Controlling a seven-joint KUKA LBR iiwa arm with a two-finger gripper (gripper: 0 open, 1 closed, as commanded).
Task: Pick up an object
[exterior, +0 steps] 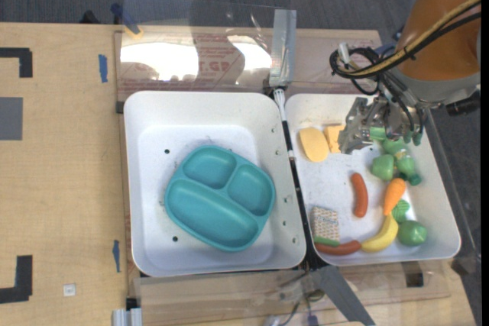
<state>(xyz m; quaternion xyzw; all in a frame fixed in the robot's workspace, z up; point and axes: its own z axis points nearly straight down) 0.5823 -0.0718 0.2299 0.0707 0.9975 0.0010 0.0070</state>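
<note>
The tool [365, 130] hangs low over the far part of the right bin [447, 198], beside a yellow block [313, 143]; its opening cannot be told. Toy foods lie right and nearer: green pepper [383, 164], carrot [393, 195], sausage [360, 195], banana [382, 236]. The left bin [145, 126] holds a teal divided plate [220, 197].

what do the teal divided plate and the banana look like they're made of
Teal plate: probably molded plastic, matte, judging by its even colour, rounded rims and three pressed compartments. Banana: likely toy plastic or rubber, uniformly bright yellow with a smooth, slightly glossy skin.
</note>
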